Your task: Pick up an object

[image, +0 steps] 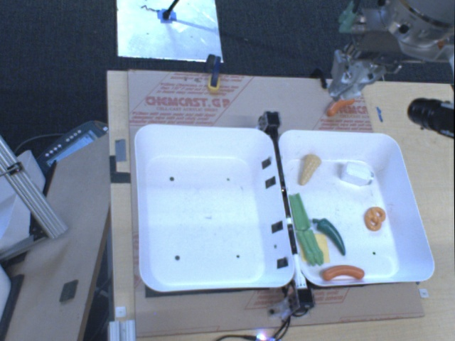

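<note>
— Above the desk's far right corner, what does the gripper (343,91) hold?
— Its fingers pinch a small orange carrot-like object (340,107), lifted clear of the right bin (405,183).

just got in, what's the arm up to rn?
The gripper is raised above the far edge of the right bin with a small orange object at its fingertips, apparently held. Left in that bin: a corn cob, green pepper, pretzel and sausage.

Glossy white plastic bins (206,137) sit on matt cardboard (185,99).
</note>
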